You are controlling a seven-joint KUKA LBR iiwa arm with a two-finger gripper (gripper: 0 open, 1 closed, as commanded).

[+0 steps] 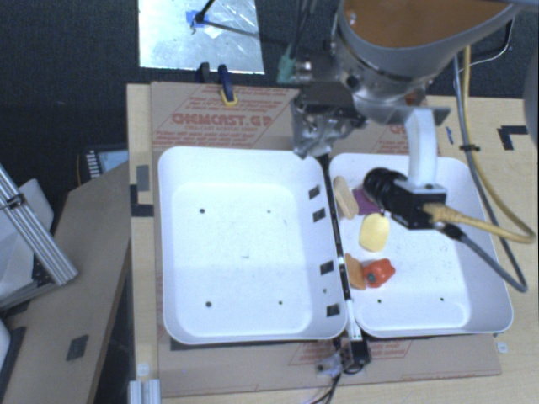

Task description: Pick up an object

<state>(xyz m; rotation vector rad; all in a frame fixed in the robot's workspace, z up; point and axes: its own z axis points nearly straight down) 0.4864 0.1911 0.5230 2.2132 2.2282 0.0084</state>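
Yellow lemon [375,232] lies well below the tool [316,146], apart

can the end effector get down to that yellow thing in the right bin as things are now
Probably yes. The yellow object lies open from above in the right bin, with the tan piece and the orange-red object apart from it. The end effector hangs over the bins' far edge.

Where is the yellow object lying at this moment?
The yellow object lies in the right bin, near the divider between the bins. A tan piece is above it and an orange-red object below it.
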